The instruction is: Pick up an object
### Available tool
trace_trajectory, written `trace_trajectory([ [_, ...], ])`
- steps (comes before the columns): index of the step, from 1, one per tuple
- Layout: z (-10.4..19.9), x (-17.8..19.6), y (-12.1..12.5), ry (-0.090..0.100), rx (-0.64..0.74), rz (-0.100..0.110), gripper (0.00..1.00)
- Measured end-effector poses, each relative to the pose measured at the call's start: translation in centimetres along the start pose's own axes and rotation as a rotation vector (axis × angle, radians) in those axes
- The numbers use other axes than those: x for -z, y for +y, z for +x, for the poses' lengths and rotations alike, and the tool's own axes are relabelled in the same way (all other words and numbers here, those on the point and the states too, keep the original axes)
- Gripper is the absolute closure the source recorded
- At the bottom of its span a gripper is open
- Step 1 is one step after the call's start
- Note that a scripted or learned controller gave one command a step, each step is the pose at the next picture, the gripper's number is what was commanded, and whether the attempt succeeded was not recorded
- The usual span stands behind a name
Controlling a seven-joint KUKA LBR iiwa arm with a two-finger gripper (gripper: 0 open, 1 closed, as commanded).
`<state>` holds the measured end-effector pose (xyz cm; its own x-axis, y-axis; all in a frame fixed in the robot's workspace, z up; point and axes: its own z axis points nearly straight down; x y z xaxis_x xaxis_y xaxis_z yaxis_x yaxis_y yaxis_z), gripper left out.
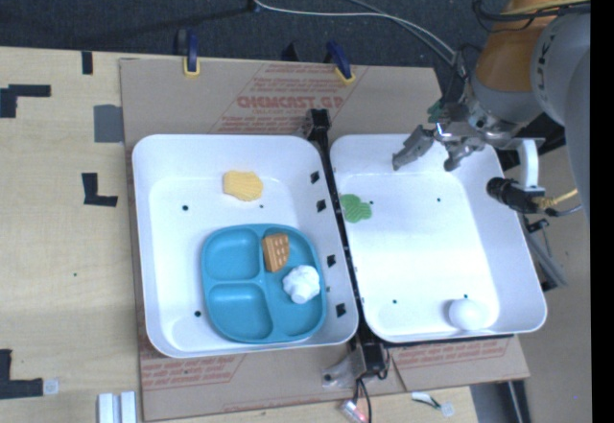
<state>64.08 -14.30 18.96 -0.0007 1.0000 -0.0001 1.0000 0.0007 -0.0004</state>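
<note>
End effector (432, 151) hung over right bin (499, 248) far edge, fingers spread, grasping nothing. Green object (355, 209) lay near that bin's left wall, white ball (469, 313) at near edge. You needed to centre over one, descend straight, then clench.

Your grey arm (566, 57) comes in from the right, with its orange band (523, 37) up near the top. Your gripper (430, 154) hangs low at the end of the wrist, and its two fingers (408, 153) are spread apart, holding nothing
</note>
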Motion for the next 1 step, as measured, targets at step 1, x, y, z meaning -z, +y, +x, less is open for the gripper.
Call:
trace_trajectory([
  [1, 0.0, 0.0, 0.0, 0.0, 0.0, 0.0, 0.0],
])
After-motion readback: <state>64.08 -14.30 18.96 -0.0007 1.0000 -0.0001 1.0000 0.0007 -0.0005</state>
